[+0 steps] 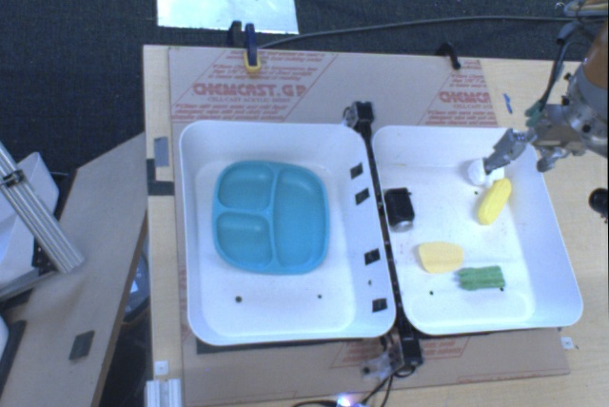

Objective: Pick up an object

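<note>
While the tool hovers, a yellow banana lies just below.

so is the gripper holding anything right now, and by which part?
Cannot tell. The gripper sits over the right white bin, its tip at a small white object beside the yellow banana-shaped toy; no grasp shows.

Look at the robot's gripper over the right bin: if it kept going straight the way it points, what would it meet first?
Most likely the small white object right at the tip of the gripper, which points down and left. The yellow banana-shaped toy lies just beside that line; depth is hard to judge.
</note>
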Controlling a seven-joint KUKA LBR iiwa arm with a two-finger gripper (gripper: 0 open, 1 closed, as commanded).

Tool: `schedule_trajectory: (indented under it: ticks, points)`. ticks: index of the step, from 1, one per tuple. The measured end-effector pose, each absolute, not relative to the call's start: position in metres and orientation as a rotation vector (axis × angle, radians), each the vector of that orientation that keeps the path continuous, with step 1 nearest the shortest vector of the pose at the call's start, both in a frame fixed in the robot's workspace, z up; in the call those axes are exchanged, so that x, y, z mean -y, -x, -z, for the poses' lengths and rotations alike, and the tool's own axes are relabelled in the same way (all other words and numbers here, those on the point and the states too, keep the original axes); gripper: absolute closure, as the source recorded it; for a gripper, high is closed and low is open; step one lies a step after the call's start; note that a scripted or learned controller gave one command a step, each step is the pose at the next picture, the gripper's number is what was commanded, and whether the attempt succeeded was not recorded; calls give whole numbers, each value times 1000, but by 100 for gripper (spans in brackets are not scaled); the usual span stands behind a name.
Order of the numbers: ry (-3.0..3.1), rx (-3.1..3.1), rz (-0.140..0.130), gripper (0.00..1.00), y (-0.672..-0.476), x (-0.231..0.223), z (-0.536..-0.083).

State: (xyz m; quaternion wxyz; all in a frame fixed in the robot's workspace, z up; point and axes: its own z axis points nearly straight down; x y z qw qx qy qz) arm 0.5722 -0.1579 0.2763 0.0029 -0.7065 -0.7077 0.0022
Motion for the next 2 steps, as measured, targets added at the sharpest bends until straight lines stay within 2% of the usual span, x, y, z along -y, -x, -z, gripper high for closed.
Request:
schedule_trajectory:
  ticks: [1,2]
  points:
    - [2219,2227,1,0,-574,158,-281]
    - [2217,2224,-2,0,-584,154,-228]
